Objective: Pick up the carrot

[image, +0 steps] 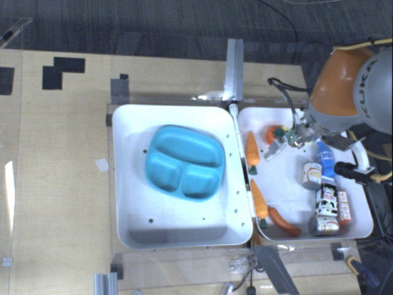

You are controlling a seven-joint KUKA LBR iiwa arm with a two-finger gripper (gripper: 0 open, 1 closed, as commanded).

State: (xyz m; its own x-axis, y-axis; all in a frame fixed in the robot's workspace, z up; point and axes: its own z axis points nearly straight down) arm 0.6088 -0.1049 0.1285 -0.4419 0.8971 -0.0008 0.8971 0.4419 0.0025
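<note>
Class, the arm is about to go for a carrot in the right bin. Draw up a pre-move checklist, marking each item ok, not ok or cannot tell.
1. Carrot in plain sight: ok. One carrot lies by the divider, a second carrot below it.
2. Top of the upper carrot uncovered: ok.
3. Gripper above the right bin: ok.
4. Gripper over a carrot: not ok, it is off to one side.
5. Fingers ready: cannot tell.
6. Lower carrot free of neighbours: not ok, a red sausage lies against its tip.

tray [184, 163] in left bin [132, 183], carrots [252, 149] right
</note>
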